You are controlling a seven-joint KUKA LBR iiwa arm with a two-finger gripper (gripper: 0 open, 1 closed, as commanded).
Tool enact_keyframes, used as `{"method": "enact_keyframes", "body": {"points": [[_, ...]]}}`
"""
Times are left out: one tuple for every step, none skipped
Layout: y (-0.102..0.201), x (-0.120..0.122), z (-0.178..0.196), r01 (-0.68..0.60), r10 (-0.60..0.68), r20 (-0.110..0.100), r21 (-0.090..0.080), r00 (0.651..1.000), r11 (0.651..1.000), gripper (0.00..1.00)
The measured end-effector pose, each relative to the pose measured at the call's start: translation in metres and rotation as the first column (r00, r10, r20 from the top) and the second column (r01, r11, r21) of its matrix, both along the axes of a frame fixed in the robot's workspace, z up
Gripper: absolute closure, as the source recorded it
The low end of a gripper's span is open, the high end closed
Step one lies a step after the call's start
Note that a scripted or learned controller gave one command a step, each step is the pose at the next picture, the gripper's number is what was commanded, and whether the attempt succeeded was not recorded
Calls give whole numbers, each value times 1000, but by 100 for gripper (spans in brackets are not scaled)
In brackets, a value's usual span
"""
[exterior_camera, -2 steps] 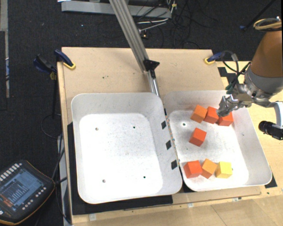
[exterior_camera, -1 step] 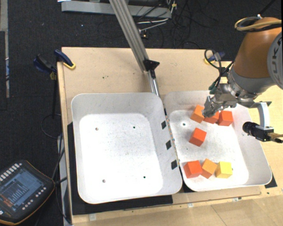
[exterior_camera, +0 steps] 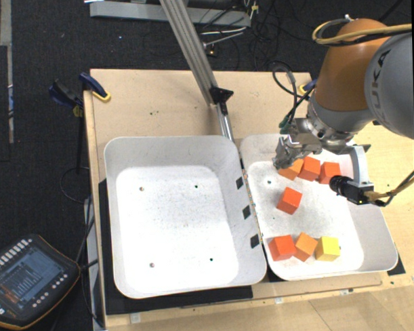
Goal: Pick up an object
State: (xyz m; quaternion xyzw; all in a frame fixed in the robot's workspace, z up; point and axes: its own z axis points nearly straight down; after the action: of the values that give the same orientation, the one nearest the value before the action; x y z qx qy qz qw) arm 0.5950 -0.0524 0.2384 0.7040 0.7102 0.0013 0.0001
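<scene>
fixed overhead camera, slanted down, both bins (exterior_camera: 125, 154)

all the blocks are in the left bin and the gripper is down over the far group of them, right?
Not quite: the blocks lie in the right bin, not the left bin, as the camera view shows. The gripper is indeed down over the far group.

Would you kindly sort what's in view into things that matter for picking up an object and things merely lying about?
For the job:
- pincer, low over the right bin
- cluster of orange blocks beside it
- lone orange block
- front row: two orange blocks and a yellow block

Lying about:
- left bin
- handheld controller
- blue clamp
</scene>
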Motion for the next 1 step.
{"method": "enact_keyframes", "body": {"points": [[62,-4,6,-1,1,-1,0,1000,1000,100]]}}
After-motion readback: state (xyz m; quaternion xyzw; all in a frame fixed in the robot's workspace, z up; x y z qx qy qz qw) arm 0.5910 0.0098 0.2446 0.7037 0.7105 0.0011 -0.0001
